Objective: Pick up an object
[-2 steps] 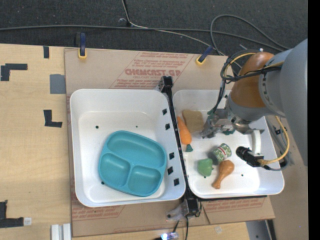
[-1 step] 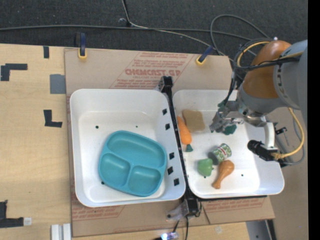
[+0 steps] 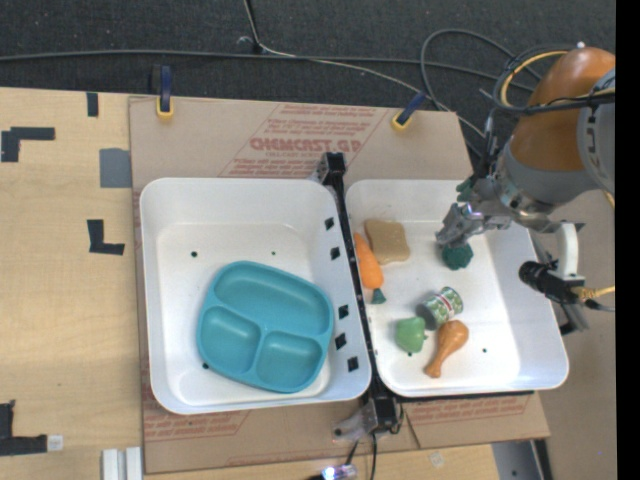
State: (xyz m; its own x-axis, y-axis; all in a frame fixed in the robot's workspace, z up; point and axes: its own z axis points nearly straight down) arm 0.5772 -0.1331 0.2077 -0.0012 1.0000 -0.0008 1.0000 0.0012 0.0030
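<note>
In the right bin (image 3: 520,363), toward its far right side, lies a small dark green lump (image 3: 459,256), the item nearest the tool (image 3: 455,230). The tool sits just above the lump and partly covers it; whether it is apart or together cannot be told, and nothing shows clearly between its tips.

Dark green lump: rounded, squat, no clear long axis and no evident pointing direction. Judged to be a light toy piece, probably firm plastic or rubber, somewhat smooth. A pinch across its widest part, straight from above, looks best.

Other contents of the right bin:
- Tan bread slice (image 3: 387,240), flat, near the far left corner. Likely light, and hard to pinch because it lies low.
- Orange carrot (image 3: 368,261), against the left wall, long axis running from far to near edge, green tip toward the near edge.
- Small can (image 3: 440,306), lying on its side near the middle, axis slanted; likely to roll.
- Light green rounded piece (image 3: 410,334), toward the near left.
- Drumstick (image 3: 446,347), long axis slanted, thick end toward the far right, thin end toward the near edge. A grip across the narrow shank would suit.

Left bin (image 3: 160,268): one blue divided tray (image 3: 264,325), lying flat toward the near edge.

Both bins rest side by side on the bench (image 3: 50,268).
</note>
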